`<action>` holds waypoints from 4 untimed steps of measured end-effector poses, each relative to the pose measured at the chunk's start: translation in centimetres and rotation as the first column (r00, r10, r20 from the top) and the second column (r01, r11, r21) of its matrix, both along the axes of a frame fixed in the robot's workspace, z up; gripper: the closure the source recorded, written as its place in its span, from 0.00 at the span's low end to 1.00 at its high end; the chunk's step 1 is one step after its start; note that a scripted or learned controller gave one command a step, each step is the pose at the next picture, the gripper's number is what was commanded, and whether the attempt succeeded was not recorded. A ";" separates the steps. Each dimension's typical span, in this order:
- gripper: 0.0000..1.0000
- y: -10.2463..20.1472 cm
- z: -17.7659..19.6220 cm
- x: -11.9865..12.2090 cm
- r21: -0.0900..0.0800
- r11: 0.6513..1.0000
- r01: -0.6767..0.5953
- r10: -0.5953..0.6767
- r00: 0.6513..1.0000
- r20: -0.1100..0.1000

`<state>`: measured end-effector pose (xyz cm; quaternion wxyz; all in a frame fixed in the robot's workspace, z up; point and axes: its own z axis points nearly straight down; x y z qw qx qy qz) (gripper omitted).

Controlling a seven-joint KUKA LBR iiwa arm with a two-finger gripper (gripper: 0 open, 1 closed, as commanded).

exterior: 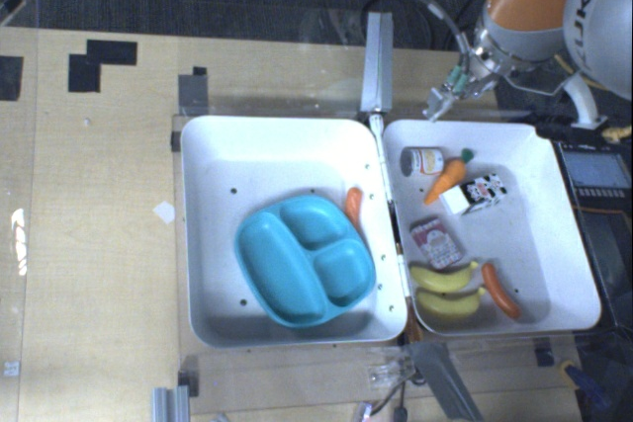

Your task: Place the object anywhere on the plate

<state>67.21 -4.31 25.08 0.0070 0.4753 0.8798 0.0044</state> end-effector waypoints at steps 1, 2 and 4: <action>1.00 0.1 1.3 0.2 0.000 1.000 -0.003 0.003 1.000 0.009; 1.00 3.4 1.1 -2.0 -0.002 0.959 -0.285 0.285 0.959 -0.008; 1.00 11.0 -1.6 -1.9 -0.008 0.581 -0.814 0.814 0.581 -0.008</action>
